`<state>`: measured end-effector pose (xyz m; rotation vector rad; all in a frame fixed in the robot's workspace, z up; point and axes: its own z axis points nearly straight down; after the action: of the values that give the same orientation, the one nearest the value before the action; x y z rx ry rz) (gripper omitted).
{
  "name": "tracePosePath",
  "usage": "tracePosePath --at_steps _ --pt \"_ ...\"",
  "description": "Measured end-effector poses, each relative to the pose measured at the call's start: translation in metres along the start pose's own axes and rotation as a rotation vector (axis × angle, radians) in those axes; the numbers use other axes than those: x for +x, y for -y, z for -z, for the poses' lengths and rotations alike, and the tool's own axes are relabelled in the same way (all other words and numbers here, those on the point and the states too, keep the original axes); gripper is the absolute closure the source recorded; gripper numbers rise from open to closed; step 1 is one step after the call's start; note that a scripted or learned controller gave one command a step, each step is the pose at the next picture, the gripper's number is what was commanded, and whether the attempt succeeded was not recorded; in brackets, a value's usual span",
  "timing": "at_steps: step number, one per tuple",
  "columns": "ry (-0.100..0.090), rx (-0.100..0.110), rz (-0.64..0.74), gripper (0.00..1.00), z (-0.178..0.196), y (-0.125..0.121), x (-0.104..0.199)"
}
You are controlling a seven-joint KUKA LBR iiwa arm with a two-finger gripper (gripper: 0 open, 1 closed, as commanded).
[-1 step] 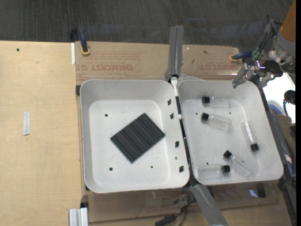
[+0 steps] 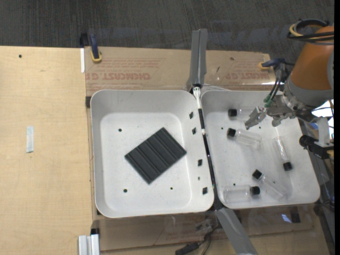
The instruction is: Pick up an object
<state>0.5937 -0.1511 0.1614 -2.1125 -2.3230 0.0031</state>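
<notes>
The left bin (image 2: 101,142) holds one thing, a flat dark ribbed pad (image 2: 155,154), lying askew near its middle and well apart from the arm. Picking that would be awkward: it lies flat on the floor, giving two fingers no edge to close on, so a grasp could slide off the top.

The right bin (image 2: 303,195) holds several clear tubes with black caps, and one of these is the likelier target. A tube (image 2: 245,137) lies just below the gripper, its cap (image 2: 231,133) toward the divider. Another cap (image 2: 232,112) sits near the bin's upper wall. Further right a tube (image 2: 280,150) lies nearly upright in the view, cap (image 2: 287,166) at its lower end. Two more tubes (image 2: 236,192) and (image 2: 273,185) rest near the lower wall.

The gripper (image 2: 264,115) hangs over the upper part of the right bin with its two fingers spread apart and nothing between them, so it is released. The arm (image 2: 313,62) comes in from the right.

The risks, as I judge them: the tubes are round, smooth and transparent, so a closing finger may roll one aside or squeeze it out. If the descent is off-centre, a fingertip may land on the tube and pin it. The tubes by the lower wall leave little room for a finger on the wall side.
</notes>
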Motion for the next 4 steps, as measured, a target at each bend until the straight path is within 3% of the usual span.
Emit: tracePosePath --at_steps 1,2,3,4 --pt "0.0 0.0 0.04 0.0 -0.069 -0.045 0.017" --pt "0.001 -0.001 0.037 1.0 -0.06 -0.045 0.015" --pt "0.001 -0.001 0.037 0.0 -0.06 -0.045 0.015" --pt "0.002 -0.001 0.034 1.0 -0.051 -0.045 0.014"
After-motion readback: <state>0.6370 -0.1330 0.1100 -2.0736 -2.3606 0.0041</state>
